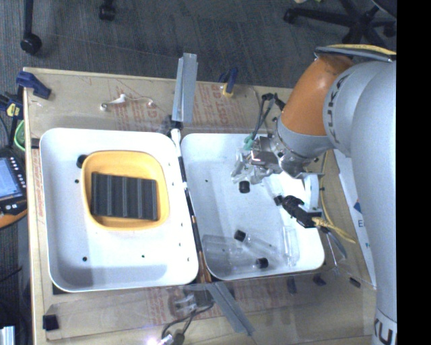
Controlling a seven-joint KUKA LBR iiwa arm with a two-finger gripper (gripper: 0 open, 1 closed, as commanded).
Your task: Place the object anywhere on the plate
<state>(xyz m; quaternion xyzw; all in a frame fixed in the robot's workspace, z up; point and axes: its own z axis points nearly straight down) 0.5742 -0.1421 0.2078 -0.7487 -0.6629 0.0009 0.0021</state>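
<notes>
One clear tube [291,244] in rt bin, long axis near-vertical; pincer [252,164] state unclear.

**A robotics lab bench on an office floor**

This looks like a robotics lab or test workshop. A plywood bench [128,91] carries two shallow white bins [60,256], held apart by metal rails [183,87] and fixed with blue clamps [32,83]. A grey industrial arm with an orange band [316,101] reaches in over the right bin. At the left edge sits a handheld control pendant [10,185] with cables. Beyond the bench lies dark carpet [135,34], with the castor bases of office chairs [337,17] standing on it.
</notes>
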